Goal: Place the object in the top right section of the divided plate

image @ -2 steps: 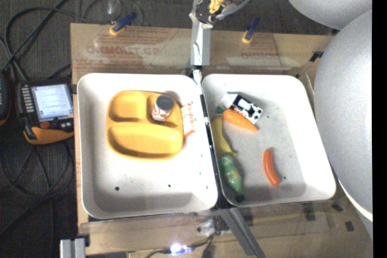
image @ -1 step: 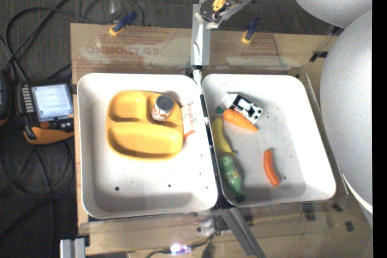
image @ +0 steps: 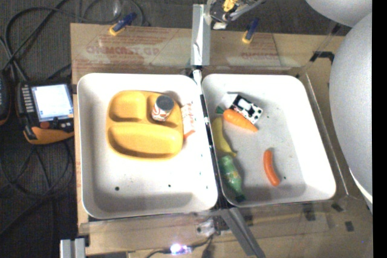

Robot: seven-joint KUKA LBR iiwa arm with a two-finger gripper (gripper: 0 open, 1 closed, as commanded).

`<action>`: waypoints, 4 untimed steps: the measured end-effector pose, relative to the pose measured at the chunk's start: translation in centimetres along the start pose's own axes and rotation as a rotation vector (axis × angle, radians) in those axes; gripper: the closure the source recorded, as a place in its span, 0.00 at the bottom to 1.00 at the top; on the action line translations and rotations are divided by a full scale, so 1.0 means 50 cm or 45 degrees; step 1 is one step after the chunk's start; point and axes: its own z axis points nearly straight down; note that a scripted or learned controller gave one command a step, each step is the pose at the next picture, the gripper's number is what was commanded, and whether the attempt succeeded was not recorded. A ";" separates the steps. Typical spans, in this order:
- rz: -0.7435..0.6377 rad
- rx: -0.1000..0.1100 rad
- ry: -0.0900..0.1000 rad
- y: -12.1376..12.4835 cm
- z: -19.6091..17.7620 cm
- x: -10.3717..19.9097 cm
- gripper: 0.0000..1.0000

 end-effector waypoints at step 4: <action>-0.124 0.002 0.002 -0.003 0.001 0.003 1.00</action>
